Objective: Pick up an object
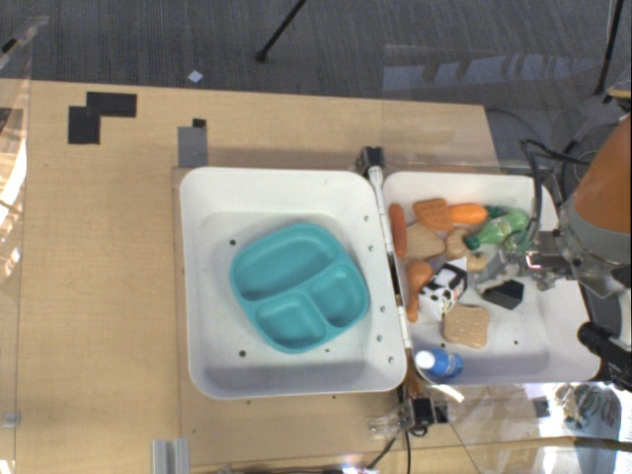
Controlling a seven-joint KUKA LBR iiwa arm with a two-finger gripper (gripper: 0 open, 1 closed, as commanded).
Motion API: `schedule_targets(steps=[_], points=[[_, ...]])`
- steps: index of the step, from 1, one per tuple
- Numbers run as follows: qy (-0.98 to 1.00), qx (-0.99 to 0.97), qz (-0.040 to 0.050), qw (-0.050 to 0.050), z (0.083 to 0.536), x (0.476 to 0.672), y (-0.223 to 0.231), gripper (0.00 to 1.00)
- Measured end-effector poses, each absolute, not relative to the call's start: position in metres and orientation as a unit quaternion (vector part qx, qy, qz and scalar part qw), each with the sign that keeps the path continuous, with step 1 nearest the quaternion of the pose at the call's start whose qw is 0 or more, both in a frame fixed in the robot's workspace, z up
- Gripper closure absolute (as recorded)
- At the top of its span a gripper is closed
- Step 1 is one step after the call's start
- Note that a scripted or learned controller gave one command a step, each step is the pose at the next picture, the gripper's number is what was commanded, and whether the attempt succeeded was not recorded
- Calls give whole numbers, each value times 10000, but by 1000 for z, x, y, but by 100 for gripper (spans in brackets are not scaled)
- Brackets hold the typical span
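- Camera view looks down on a wooden surface (99,294) bearing two white bins side by side; the left bin (212,205) holds a teal tray (298,286), the right bin (523,349) holds a heap of toy food
- Arm (604,200) reaches in from the right edge, and the jaws (515,261) sit low over the middle of the right bin, just right of the heap; whether they are released or clenched cannot be told, and nothing is seen between them
- Candidates: a sausage (397,229) along the left wall, a carrot (466,213) and a green piece (499,227) toward the far edge, a black-and-white cow (441,289) in the middle, a bread slice (466,326) toward the near edge, a small black piece (505,293) just below the jaws
- A blue-capped item (438,365) lies at the near left corner of that bin
- Judgement: the step is choosing and closing on one piece
- The bread slice and black piece lie apart from the heap, so they look easiest to take cleanly
- Come straight down, centre the piece, close fully before lifting, and keep off the bin walls
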State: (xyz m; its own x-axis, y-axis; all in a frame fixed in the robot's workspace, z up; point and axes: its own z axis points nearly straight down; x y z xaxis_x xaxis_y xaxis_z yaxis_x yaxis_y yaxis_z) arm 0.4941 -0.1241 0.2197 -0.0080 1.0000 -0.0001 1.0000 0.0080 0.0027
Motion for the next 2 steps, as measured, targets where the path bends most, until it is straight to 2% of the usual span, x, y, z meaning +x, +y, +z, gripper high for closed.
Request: schedule_targets(steps=[1, 2], points=[[5741, 8188, 16, 4, 135, 545, -122, 0], [5020, 8649, 28, 23, 86, 632, -134, 0]])
